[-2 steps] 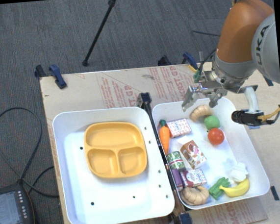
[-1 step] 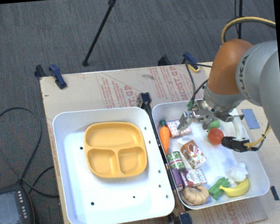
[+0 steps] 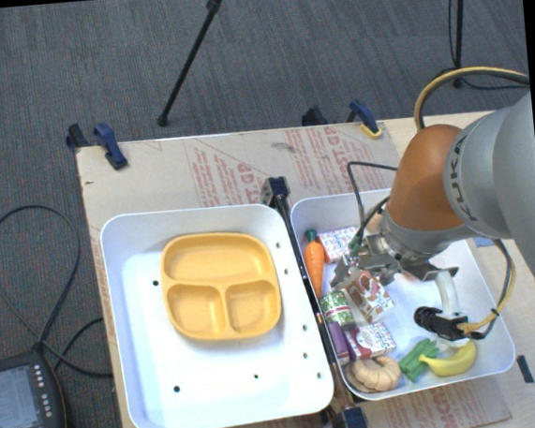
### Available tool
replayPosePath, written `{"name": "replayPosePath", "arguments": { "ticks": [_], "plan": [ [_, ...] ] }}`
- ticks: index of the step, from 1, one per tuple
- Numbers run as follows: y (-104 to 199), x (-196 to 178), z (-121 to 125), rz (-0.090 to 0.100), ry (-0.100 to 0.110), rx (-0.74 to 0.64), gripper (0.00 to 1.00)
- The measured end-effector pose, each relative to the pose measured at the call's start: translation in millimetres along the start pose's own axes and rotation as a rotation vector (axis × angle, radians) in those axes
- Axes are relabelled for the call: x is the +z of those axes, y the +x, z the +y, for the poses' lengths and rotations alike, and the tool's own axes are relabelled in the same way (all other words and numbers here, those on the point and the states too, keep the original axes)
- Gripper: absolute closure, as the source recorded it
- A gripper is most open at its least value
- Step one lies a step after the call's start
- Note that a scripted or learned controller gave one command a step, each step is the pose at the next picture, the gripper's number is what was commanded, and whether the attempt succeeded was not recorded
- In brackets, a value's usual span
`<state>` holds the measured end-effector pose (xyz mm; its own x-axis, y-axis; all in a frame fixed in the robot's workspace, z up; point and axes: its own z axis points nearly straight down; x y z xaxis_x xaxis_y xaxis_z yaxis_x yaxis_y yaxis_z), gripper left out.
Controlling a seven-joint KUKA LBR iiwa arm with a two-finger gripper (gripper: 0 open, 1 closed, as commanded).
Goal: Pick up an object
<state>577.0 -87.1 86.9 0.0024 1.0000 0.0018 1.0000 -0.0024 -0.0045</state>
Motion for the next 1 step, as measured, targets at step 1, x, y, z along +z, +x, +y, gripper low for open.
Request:
{"name": "replayPosePath", "arguments": {
  "ticks": [1],
  "plan": [
    [0.0,-10.6,0.8,0.001,-0.001,0.005,1.0]
  ]
}}
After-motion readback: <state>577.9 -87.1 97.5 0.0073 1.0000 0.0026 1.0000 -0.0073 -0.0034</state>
